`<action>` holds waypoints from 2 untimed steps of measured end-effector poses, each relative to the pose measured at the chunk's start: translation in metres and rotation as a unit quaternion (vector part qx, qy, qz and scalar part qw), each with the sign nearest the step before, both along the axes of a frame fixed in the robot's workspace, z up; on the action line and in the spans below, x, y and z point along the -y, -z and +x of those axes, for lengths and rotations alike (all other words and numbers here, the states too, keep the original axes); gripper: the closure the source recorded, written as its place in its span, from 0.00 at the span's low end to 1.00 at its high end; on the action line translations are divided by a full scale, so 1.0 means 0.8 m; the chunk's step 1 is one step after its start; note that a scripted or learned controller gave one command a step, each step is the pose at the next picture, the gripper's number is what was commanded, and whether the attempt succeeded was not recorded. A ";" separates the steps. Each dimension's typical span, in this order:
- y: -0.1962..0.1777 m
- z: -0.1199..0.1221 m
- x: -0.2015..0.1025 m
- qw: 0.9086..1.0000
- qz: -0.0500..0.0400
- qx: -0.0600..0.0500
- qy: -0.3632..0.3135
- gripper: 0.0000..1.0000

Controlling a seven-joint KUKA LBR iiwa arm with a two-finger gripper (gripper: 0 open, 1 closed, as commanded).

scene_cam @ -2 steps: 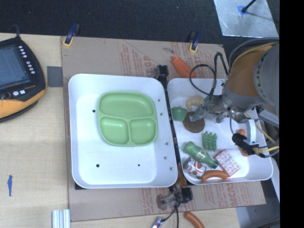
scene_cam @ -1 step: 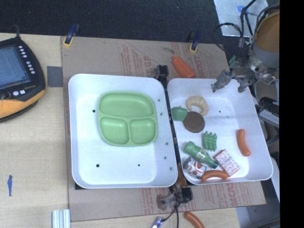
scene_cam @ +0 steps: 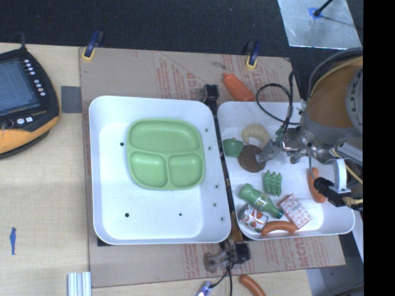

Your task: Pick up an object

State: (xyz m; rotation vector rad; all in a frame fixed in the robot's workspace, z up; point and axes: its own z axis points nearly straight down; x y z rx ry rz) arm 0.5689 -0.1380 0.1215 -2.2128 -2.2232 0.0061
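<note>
Crowded right bin (scene_cam: 345, 226): brown disc (scene_cam: 250, 158), green bottle (scene_cam: 260, 201), sausage (scene_cam: 279, 228).
Your gripper (scene_cam: 270, 155) reaches in beside the disc; grip unclear.

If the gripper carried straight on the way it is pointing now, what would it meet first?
The gripper points toward the view's left and down into the right bin. First in line looks to be the brown round piece, right at its tip. Height from this view is unclear, so contact cannot be judged.

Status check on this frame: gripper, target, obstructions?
Gripper low in right bin, at the brown round piece; grasp unconfirmed. Green bottle, croissant crowd close. Left bin has green divided plate.
</note>
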 end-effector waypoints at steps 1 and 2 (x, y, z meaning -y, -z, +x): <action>0.038 -0.052 -0.020 1.000 -0.001 0.001 -0.001 0.00; 0.025 -0.052 -0.018 1.000 -0.002 0.001 -0.003 1.00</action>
